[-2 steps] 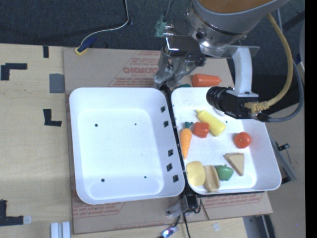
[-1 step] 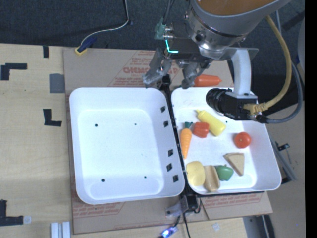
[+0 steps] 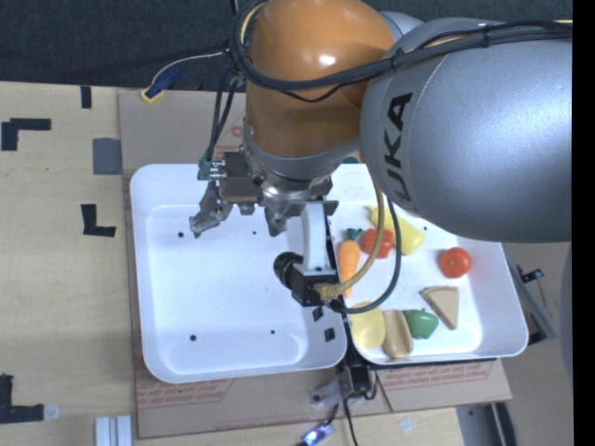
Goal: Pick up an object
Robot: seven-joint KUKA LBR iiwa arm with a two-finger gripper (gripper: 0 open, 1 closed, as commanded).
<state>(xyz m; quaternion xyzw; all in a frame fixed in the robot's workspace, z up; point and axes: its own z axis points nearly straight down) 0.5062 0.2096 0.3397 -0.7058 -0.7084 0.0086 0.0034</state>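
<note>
My gripper hangs over the back part of the left white bin. Its two fingers are spread wide apart with nothing between them, so it is open. The toy foods lie in the right bin: an orange carrot by the divider, a red tomato, a red and yellow piece, a tan wedge, a green pepper and a tan bun beside a yellow piece. The arm's wrist hides the back of both bins.
The large grey arm with its orange band covers the upper right of the view. A black fitting with cables hangs from the wrist over the divider between the bins. Brown cardboard lies under the bins.
</note>
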